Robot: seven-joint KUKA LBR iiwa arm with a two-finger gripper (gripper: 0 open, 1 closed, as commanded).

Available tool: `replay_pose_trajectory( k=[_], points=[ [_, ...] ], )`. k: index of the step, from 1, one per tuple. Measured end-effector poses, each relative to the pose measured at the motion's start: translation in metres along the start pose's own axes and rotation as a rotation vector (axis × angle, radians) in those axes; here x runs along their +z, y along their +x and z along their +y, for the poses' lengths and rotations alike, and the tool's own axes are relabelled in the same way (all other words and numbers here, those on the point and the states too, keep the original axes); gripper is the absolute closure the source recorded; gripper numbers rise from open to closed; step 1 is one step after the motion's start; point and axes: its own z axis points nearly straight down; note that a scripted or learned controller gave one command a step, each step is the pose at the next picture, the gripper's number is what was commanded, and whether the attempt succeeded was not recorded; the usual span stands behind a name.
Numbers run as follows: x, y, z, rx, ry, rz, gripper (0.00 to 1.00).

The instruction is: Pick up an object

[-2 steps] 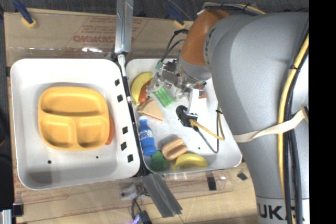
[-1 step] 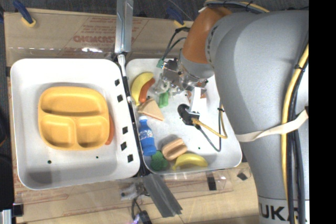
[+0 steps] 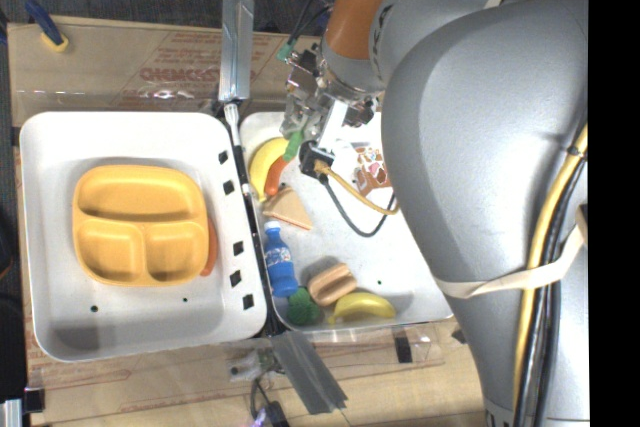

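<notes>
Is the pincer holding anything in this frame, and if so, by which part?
Cannot be told. The pincer is low in the right bin, over the banana and carrot; nothing is visibly gripped.

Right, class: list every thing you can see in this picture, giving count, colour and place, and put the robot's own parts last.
Bins: two, white, side by side on the bench.
Divided tray: one, yellow, in the left bin.
Banana: one, yellow, right bin's far end, by the claw.
Carrot: one, orange, beside that banana.
Wedge: one, tan, mid right bin.
Bottle: one, blue, right bin's left wall.
Hot dog: one, brown, near end.
Second banana: one, yellow, near end.
Green item: one, near corner.
Arm: one, grey with orange band.
Claw: one, over the right bin's far end.
</notes>
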Motion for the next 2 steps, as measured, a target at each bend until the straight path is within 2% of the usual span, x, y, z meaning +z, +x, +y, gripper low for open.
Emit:
replay_pose_trajectory(
  k=[1,2],
  points=[
    [-0.008,-0.059,0.018,-0.061,0.006,-0.004,1.0],
    [-0.017,-0.006,0.003,-0.153,0.003,-0.001,1.0]
  ],
)
